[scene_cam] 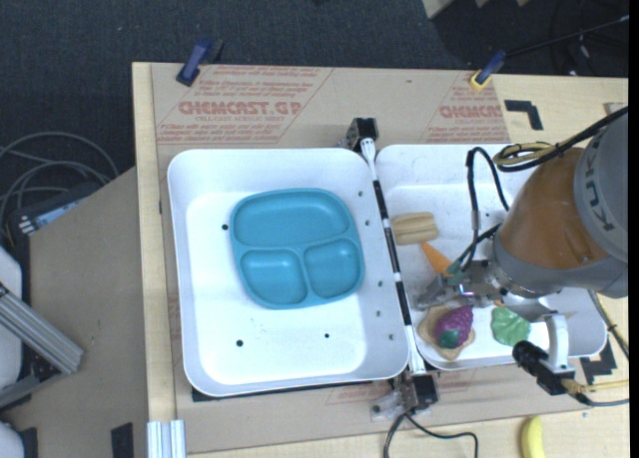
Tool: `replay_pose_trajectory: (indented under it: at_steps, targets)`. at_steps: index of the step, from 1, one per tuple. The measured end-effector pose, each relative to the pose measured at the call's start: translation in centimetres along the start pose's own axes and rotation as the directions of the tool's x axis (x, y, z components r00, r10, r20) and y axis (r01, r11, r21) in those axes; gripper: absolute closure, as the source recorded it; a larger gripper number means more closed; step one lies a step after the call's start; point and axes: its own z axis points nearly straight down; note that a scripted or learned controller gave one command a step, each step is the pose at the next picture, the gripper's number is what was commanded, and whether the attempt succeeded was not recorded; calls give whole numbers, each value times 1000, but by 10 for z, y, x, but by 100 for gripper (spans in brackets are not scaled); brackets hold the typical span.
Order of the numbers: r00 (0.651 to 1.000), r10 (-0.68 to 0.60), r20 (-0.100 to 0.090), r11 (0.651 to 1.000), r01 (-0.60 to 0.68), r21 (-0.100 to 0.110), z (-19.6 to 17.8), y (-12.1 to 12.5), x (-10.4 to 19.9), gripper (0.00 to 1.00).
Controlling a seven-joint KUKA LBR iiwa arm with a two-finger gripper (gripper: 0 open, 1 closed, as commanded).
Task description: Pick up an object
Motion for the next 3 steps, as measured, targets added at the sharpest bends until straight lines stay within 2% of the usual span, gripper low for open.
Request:
replay_pose_trajectory:
  at_steps: [1,2,3]
  targets:
    - [1000,-1,2,1000,1,-3,0,46,-2,0]
    - [1000,-1,3,1000,1,-4,-10,46,-2,100]
    - [1000,-1,1,1000,1,-5,-124,85,56,100]
